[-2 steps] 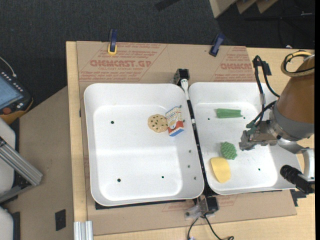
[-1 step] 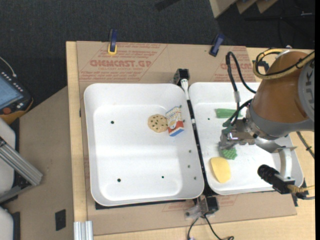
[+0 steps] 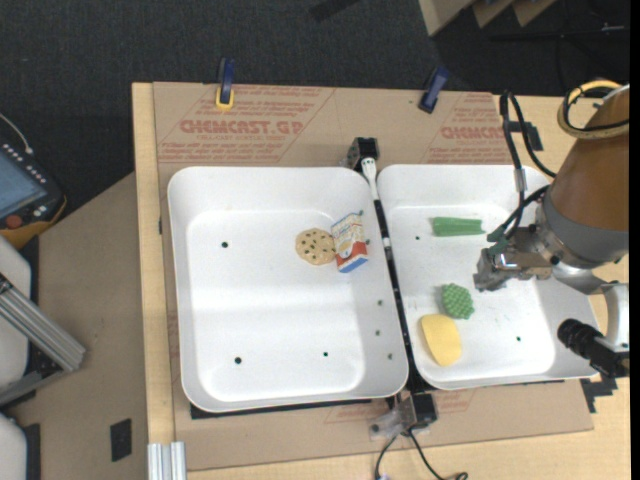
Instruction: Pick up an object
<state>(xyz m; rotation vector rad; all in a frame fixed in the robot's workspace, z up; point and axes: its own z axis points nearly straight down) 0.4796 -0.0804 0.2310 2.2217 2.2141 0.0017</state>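
The left bin (image 3: 200,298) holds a cookie (image 3: 316,246) touching a small milk carton (image 3: 350,242), while the right bin (image 3: 500,363) holds a green block (image 3: 456,227), a green bumpy ball (image 3: 457,300) and a yellow lemon (image 3: 441,339), with the gripper (image 3: 497,269) hovering near the ball, its grip state impossible to tell.

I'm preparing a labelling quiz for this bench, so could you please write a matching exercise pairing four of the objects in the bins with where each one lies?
Things:
1. cookie
2. small carton
3. green strip
4. yellow lump

Places:
A. right bin, near its front edge
B. left bin, against the cookie's right side
C. right bin, toward the back
D. left bin, just left of the carton

Pairs: 1-D, 2-B, 3-C, 4-A
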